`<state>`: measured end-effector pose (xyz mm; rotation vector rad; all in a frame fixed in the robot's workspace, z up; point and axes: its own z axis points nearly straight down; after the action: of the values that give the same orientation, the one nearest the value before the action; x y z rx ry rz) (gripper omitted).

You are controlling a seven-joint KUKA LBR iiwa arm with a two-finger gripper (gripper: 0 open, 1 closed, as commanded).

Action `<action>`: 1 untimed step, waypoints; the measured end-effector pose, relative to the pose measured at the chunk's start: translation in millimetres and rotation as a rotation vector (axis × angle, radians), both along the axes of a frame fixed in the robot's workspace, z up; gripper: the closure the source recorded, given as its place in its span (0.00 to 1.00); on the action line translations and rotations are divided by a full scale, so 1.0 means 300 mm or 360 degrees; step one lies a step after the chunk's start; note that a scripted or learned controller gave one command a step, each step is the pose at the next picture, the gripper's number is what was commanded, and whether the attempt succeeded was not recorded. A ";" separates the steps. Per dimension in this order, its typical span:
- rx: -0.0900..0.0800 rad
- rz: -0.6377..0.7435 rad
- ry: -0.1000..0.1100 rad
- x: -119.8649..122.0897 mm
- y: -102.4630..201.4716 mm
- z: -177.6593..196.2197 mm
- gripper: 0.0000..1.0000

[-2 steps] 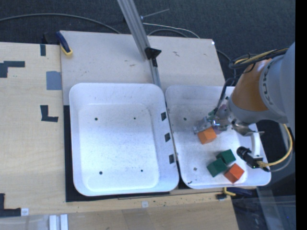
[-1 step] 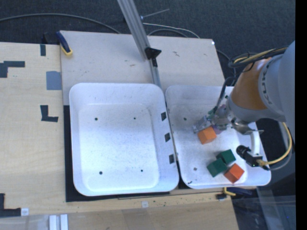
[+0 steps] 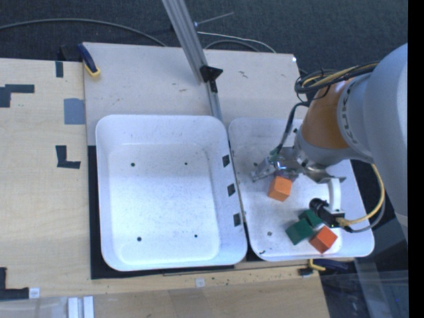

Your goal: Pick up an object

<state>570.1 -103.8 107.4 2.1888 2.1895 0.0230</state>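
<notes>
My gripper point(image 3: 266, 169) is low in the right bin point(image 3: 246, 138), near its left wall and pointing left. An orange cube point(image 3: 280, 188) lies on the bin floor just below and to the right of it, close to the wrist and not between the jaws. A green block point(image 3: 301, 230) and an orange-red block point(image 3: 323, 239) lie side by side and touching near the bin's front right corner. The grey arm with its orange band point(image 3: 324, 121) reaches in from the right and covers the bin's right rear part.
The left bin point(image 3: 106, 177) stands beside the right one, sharing a raised rim in the middle. A slanted aluminium post point(image 3: 189, 35) rises behind the bins. Cables run over the bench behind the arm, and a yellow-tipped clamp point(image 3: 89, 61) lies at the back left.
</notes>
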 end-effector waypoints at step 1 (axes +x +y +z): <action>0.0015 0.0007 -0.0006 -0.048 -0.017 -0.001 0.00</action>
<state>555.6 -108.8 107.0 2.1871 2.1970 0.0376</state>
